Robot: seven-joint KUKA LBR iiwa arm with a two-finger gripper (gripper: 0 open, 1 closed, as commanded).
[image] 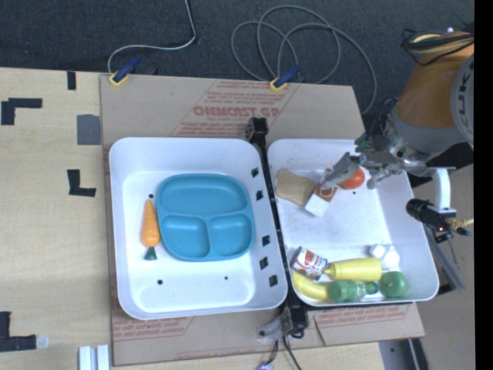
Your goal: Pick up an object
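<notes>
Gripper: two-finger gripper [356, 169] low over the right bin's far end; I can't tell its grip state from here.
Bins: left shallow white bin [123, 206], right shallow white bin [400, 230], side by side.
Tray: blue three-compartment plastic tray [204, 216], middle of left bin.
Carrot: orange toy carrot [149, 223], just left of the tray.
Tomato: small red-orange round toy [353, 179], right at the gripper; I can't confirm it's between the fingers.
Near-end pile: yellow plastic bottle [356, 268], yellow toy banana [306, 287], green round toy [394, 284].

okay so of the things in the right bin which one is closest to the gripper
The small red-orange round object, at the far side of the right bin, lies right at the gripper. The tan block sits further left; the bottles and banana crowd the near edge.
</notes>
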